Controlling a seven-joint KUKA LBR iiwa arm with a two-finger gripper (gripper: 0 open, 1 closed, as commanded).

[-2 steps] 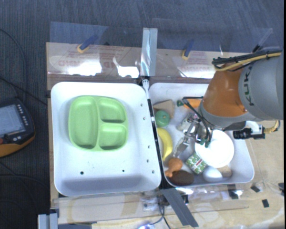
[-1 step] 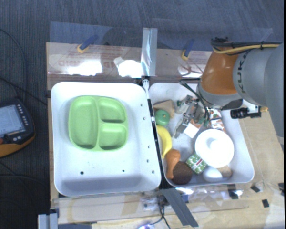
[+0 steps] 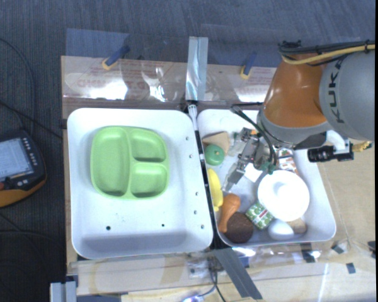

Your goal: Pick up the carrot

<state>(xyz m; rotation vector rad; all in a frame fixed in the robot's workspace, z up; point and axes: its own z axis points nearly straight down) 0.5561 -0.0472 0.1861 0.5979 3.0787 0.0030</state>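
Reaching in from the right over the right bin (image 3: 324,222), with the gripper (image 3: 237,167) hanging above the bin's left half, fingers (image 3: 232,180) pointing down and to the left, seemingly a little apart and closing on nothing. Lying at the near left of that bin, just below the fingertips, the carrot (image 3: 229,207), orange and tilted, its lower end touching a dark brown round object (image 3: 239,228) and its left side just beside a yellow banana-like piece (image 3: 214,187) resting along the bin's left wall. Sitting farther back, a green round item (image 3: 213,154) beside a tan block (image 3: 218,139). Occupying the middle right of the bin, a white bowl (image 3: 283,194), with a small green and white packet (image 3: 260,216) just near of it and a white egg-shaped thing (image 3: 280,229) at the near wall. Holding a green divided plate (image 3: 130,162) in its far half, the left bin (image 3: 113,238). Resting on the floor well left of the bench, an orange and black handheld pendant (image 3: 14,163) with a screen
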